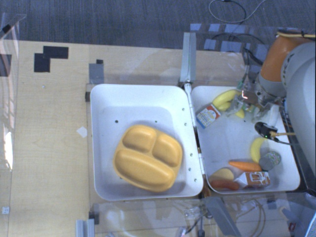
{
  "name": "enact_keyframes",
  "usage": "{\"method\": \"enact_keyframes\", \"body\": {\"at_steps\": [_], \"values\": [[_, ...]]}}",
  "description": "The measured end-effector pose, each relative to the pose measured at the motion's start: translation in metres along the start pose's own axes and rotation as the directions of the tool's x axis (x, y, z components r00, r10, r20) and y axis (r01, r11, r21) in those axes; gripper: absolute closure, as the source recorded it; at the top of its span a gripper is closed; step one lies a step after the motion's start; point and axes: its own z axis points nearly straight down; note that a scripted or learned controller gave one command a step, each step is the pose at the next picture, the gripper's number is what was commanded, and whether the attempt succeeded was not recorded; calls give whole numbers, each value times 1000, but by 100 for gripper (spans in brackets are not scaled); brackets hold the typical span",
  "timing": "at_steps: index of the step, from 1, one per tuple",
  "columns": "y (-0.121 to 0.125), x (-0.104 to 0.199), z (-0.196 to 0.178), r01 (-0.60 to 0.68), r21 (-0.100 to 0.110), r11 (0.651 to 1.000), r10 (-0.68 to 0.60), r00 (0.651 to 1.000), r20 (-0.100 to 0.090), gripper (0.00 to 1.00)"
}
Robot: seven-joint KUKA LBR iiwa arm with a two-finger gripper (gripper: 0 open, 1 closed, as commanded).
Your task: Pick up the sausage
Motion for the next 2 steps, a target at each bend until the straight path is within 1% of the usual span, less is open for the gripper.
{"method": "enact_keyframes", "body": {"at_steps": [1, 2], "values": [[-7, 31, 0, -15, -27, 1000, 15, 1000, 8, 0], [-20, 74, 1, -243, -23, 970, 243, 970, 0, 0]]}}
